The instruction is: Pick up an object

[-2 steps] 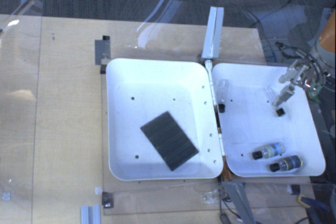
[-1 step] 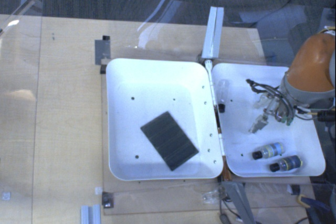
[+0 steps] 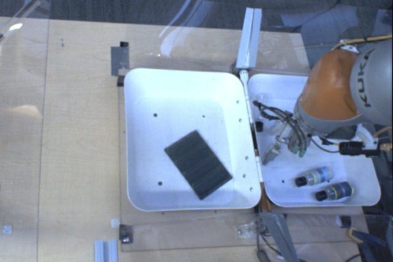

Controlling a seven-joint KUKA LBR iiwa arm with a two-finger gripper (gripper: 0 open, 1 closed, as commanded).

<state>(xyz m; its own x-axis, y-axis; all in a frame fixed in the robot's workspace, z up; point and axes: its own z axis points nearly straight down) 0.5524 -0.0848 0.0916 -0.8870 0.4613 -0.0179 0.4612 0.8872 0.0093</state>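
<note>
I am watching the arm (image 3: 344, 86) reaching in from the right of the camera view, its grey body and orange band (image 3: 328, 86) angling down and leftward. The wrist is sitting low beneath the band, with dark cables looping around it. The tool (image 3: 272, 153) is pointing down and to the left, its tip hanging below the wrist. I am seeing nothing gripped at the tip. From this slant I am not resolving how the tool's gripping parts are set.
</note>
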